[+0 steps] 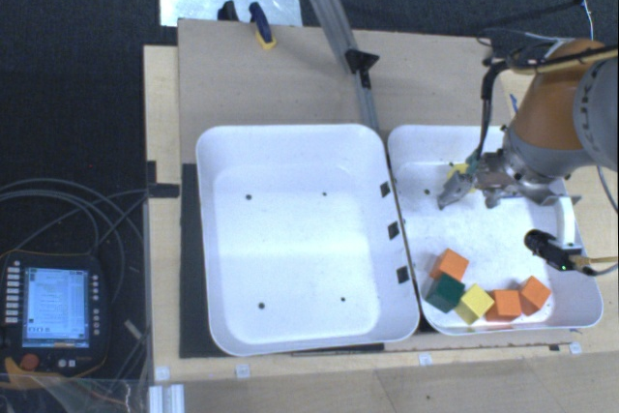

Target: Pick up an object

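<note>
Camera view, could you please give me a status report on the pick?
Gripper low over right bin, upper part. Blocks clustered at near edge, apart from gripper, none seen held. Nothing between gripper and blocks.

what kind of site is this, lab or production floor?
Probably a robotics lab: a teach pendant with loose cables on dark carpet, a plain bench bearing two white bins, and toy-like coloured blocks below the gripper.

grey arm reaches in from the right (orange-banded wrist), tool point(456, 191) pointing left.
</note>
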`<act>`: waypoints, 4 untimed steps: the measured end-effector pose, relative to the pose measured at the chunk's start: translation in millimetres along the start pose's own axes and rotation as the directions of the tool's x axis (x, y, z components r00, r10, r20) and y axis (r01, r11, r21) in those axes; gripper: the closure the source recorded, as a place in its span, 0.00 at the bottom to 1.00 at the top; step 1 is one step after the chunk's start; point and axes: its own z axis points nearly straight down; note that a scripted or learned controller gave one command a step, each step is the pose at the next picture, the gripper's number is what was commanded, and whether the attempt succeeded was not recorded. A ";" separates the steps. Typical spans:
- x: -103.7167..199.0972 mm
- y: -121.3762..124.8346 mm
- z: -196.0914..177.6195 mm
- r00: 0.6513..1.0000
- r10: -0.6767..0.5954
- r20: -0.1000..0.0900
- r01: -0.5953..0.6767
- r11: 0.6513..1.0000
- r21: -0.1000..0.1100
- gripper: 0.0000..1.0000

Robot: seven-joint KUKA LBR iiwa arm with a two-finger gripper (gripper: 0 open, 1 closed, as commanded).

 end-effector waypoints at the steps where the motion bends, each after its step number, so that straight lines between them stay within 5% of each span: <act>1: -0.4 2.3 -14.5 1.000 -0.002 0.001 0.002 1.000 -0.008 1.00; 3: -11.3 8.7 -105.2 1.000 -0.002 0.002 0.002 1.000 -0.010 1.00; 4: 40.3 4.0 -118.5 1.000 -0.008 -0.002 0.008 1.000 -0.007 1.00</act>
